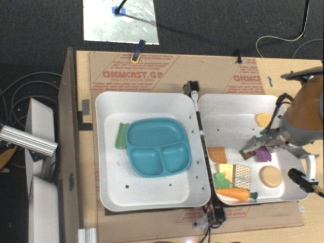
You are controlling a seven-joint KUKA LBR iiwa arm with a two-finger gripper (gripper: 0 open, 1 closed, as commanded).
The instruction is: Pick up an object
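In the right bin [230, 105] lie several small food toys: a purple piece [263, 154], a yellow piece [263, 119], a tan round bun [271, 176], an orange block [217, 155], a patterned yellow card [235, 174], a green piece [221, 180] and an orange carrot [234, 194]. My gripper [251, 149] hangs low over the bin's middle, just left of the purple piece and touching or nearly touching it. The arm's orange band [306, 110] rises at the right edge.
The left bin [109, 151] holds a blue three-compartment plate [158, 146] with a green strip [120, 135] beside it. A black divider clip [192, 89] sits between the bins. Cardboard [152, 72] underlies both bins. Cables lie on the floor at the left.
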